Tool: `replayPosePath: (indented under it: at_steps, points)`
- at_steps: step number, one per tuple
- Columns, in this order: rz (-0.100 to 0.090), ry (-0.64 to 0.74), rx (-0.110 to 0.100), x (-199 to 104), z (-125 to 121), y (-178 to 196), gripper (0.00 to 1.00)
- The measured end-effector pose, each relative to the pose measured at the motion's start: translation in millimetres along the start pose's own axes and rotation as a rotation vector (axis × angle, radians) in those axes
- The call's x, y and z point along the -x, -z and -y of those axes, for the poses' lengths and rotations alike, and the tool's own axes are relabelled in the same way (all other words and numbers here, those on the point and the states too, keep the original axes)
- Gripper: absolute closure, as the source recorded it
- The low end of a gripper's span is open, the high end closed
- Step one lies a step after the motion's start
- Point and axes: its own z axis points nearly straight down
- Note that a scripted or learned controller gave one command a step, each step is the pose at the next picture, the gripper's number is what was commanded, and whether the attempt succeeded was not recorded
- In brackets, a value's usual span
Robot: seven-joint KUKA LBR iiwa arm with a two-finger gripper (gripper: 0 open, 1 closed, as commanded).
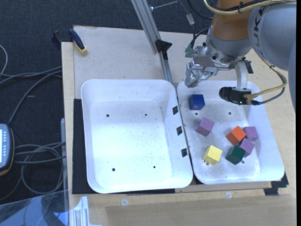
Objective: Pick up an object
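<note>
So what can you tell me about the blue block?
The blue cube is a small solid-coloured block with flat faces and sharp edges, maybe painted wood or plastic. It sits flat on the speckled floor of the right white bin, near that bin's upper left corner. Nothing touches it: the nearest purple cube lies apart, below it. The gripper hangs just above and to its left, not holding it.
</note>
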Motion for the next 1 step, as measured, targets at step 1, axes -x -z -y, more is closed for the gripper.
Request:
replayPosePath:
  at_steps: [1]
  points:
    - [0.0,0.0,0.004,-47.0,-10.6,-12.7,1.0]
